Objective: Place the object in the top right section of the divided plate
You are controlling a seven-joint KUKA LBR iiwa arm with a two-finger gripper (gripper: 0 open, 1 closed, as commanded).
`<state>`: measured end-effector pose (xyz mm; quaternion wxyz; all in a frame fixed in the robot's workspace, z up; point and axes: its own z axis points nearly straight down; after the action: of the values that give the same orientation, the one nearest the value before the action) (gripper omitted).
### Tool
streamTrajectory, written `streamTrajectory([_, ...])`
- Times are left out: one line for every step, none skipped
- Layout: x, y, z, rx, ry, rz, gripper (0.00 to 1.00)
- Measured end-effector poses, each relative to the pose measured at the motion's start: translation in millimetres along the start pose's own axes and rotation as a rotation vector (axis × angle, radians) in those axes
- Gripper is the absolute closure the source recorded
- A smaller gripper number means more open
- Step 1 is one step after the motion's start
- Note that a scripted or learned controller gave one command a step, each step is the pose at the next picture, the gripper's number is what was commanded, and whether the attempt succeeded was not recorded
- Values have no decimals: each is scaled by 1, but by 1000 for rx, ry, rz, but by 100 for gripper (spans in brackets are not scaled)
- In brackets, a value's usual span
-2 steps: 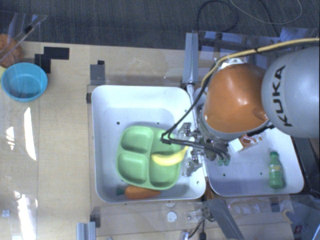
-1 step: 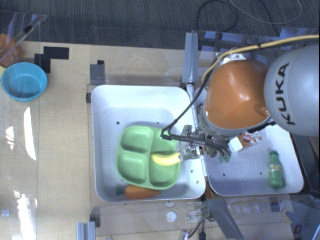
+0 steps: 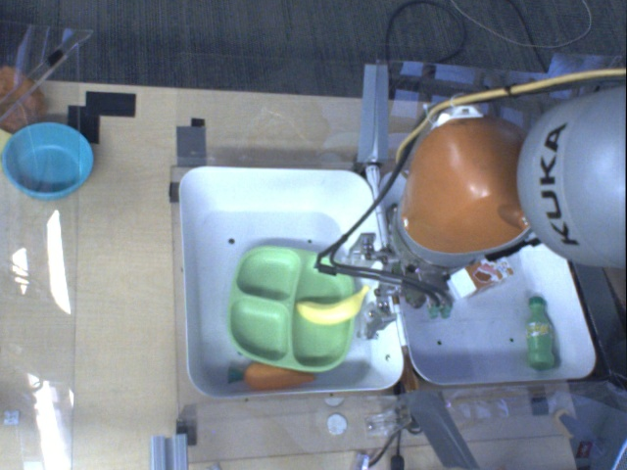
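Note:
A green divided plate (image 3: 269, 306) lies tilted in the left white bin (image 3: 211, 262). A yellow banana (image 3: 331, 310) rests across the plate's right-hand side, over the larger section, its right end reaching the plate's rim. My gripper (image 3: 375, 302) hangs just right of that rim, at the banana's right end, under the orange wrist band (image 3: 460, 189). The arm's bulk hides the gap between the two bins and much of the right bin.
An orange carrot (image 3: 277, 376) lies against the left bin's front wall, partly under the plate. The right bin (image 3: 470, 360) holds a green bottle (image 3: 538, 333) and a small orange-and-white packet (image 3: 487, 274). A blue bowl (image 3: 47, 160) stands on the bench at far left.

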<state>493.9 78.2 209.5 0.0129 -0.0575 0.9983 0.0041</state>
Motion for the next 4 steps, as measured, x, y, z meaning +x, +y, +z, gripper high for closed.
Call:
streamTrajectory([-3, 1, -12, -2, -9, 3, 100])
streamTrajectory([-3, 1, -12, -2, -9, 2, 0])
streamTrajectory([-6, 1, -23, -4, -19, 6, 100])
streamTrajectory([-3, -2, 24, 3, 20, -193, 100])
